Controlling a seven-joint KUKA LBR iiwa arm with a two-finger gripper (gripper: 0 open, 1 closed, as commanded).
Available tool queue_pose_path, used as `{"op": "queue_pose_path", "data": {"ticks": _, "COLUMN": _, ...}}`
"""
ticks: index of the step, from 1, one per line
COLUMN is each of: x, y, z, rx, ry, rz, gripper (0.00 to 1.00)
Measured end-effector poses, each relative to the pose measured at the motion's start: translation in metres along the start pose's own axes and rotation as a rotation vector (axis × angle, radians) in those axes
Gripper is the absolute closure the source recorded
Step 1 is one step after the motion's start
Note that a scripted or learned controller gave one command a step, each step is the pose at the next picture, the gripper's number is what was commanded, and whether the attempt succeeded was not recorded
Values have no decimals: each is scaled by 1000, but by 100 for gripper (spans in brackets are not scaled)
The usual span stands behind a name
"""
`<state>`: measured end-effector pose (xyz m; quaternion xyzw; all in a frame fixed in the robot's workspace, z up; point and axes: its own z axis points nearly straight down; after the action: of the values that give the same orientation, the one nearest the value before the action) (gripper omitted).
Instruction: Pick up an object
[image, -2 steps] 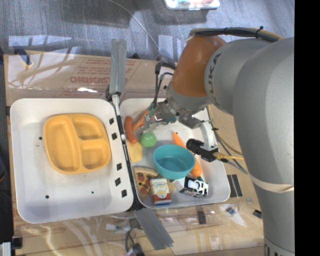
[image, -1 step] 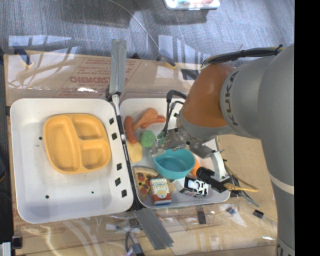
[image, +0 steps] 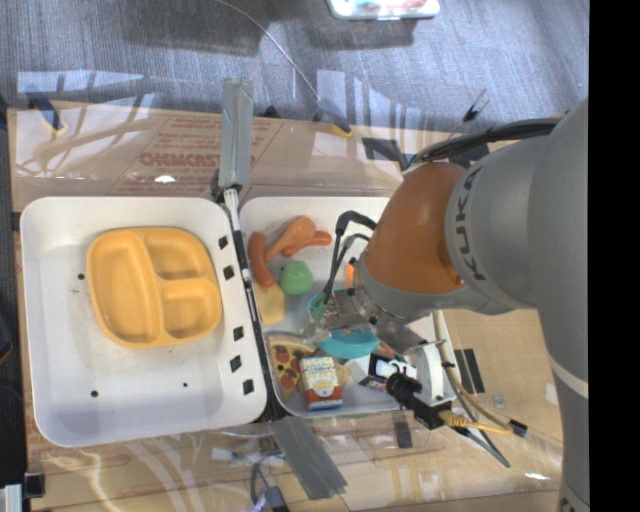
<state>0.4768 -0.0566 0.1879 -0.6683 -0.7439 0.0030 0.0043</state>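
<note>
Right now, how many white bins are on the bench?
2. The left bin holds a yellow divided tray. The right bin sits against it, holding the toy foods, with the arm reaching over it and possibly hiding some items.

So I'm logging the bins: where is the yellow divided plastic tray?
The yellow divided plastic tray lies in the left white bin, towards its far end, across the divider from the red sausage.

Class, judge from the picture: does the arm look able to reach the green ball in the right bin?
Probably yes. The green ball lies uncovered in the right bin, just beside the arm, with only the hot dog and carrot close around it.
</note>
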Motion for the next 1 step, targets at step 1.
{"op": "queue_pose_path", "data": {"ticks": 1, "x": 48, "y": 12, "z": 0, "rx": -3, "ry": -1, "rz": 332, "gripper": 100}}
